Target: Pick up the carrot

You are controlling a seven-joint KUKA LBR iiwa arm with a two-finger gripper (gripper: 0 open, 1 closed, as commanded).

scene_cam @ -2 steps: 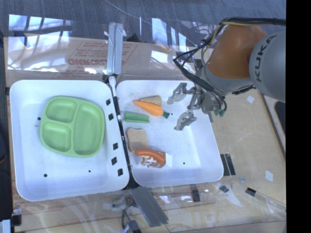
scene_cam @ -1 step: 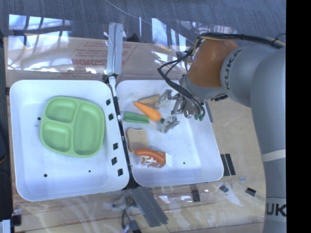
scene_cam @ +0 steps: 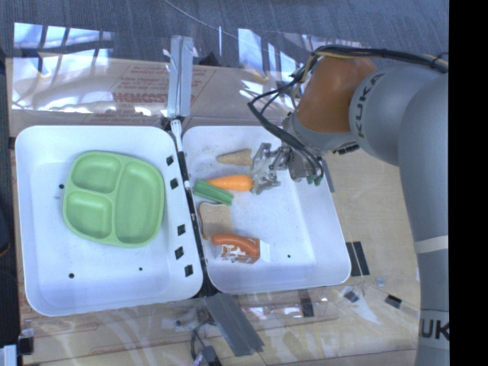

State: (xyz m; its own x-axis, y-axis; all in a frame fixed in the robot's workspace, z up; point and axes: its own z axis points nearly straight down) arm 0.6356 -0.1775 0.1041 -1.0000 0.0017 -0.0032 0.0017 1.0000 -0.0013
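Observation:
The carrot point(scene_cam: 231, 182) lies in the right bin point(scene_cam: 320, 235), close to the bin's left wall. Its orange body points right and its green top point(scene_cam: 213, 193) points left and down. My gripper point(scene_cam: 263, 175) hangs low over the bin, right at the carrot's right tip. The metal gripper body covers the spot where it meets the carrot, so whether they touch cannot be told. The grey arm with its orange band point(scene_cam: 332, 90) reaches in from the upper right.
A tan bread-like piece point(scene_cam: 235, 157) lies just behind the carrot and another tan slice point(scene_cam: 216, 216) just in front. An orange sausage on a wrapper point(scene_cam: 238, 247) sits near the front. In the left bin point(scene_cam: 30, 227) rests a green divided plate point(scene_cam: 114, 198).

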